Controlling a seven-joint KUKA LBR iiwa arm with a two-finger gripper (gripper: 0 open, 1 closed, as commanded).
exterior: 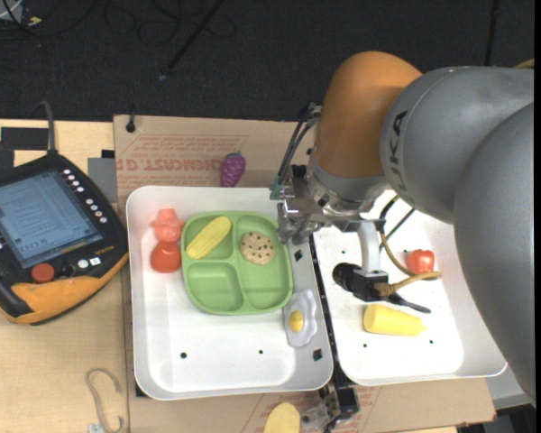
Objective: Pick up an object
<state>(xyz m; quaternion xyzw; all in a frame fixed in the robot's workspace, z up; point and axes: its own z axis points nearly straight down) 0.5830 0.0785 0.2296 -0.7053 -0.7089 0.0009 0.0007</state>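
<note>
We see the claw [289, 218] low over the right rim of the left bin [216, 354], close beside the cookie [257, 248], though the bulky wrist hides it too much for us to tell whether it is apart or together, and nothing shows in its grip. The cookie lies in the upper right compartment of the green plate [224, 291], with the yellow corn [206, 235] in the compartment to its left. Sorted into separate wells like this, each piece has room around it for a clean approach. We judge the cookie the likeliest target, simply because it is nearest. The fried egg [298, 317] rests against the bin's right wall, a harder reach, and the yellow wedge [392, 320] lies in the right bin [437, 354].
</note>
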